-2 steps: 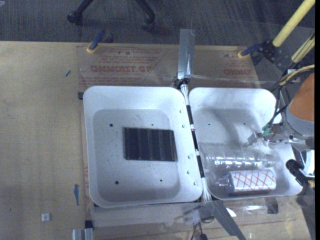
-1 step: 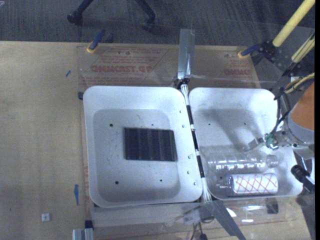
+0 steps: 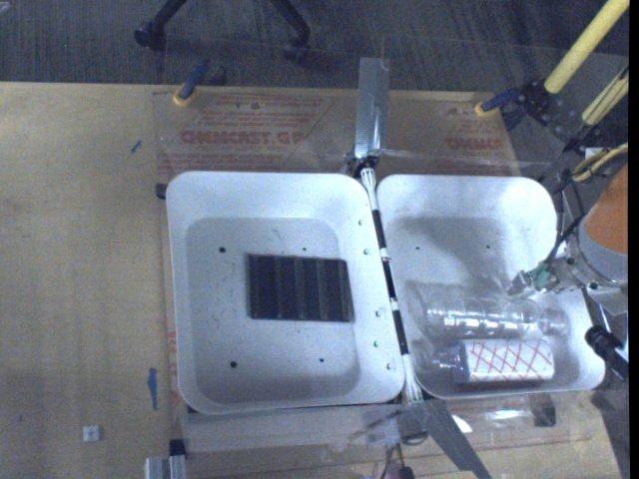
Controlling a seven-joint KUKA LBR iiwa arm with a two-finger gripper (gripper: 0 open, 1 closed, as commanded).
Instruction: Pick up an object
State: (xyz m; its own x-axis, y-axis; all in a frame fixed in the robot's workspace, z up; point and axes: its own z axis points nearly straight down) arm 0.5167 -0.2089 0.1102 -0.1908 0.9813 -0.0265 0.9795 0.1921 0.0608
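Observation:
A dark ridged rectangular pad [image 3: 300,287] lies flat in the middle of the left bin [image 3: 200,218]. In the right bin [image 3: 449,203], a clear plastic bottle [image 3: 484,318] lies on its side near the front. Just in front of the bottle rests a white packet with a red lattice pattern [image 3: 509,360]. My gripper [image 3: 532,280] reaches in from the right edge and hangs low over the right bin's right side, just above the bottle's right end. The orange band of the arm [image 3: 609,223] is above it.
Clamps hold the bench's back edge at left [image 3: 190,86] and right [image 3: 504,101]. A metal bracket [image 3: 369,118] stands behind the seam between the bins. Cables [image 3: 589,158] hang by the arm at the right. Bare wooden bench [image 3: 80,267] lies left of the bins.

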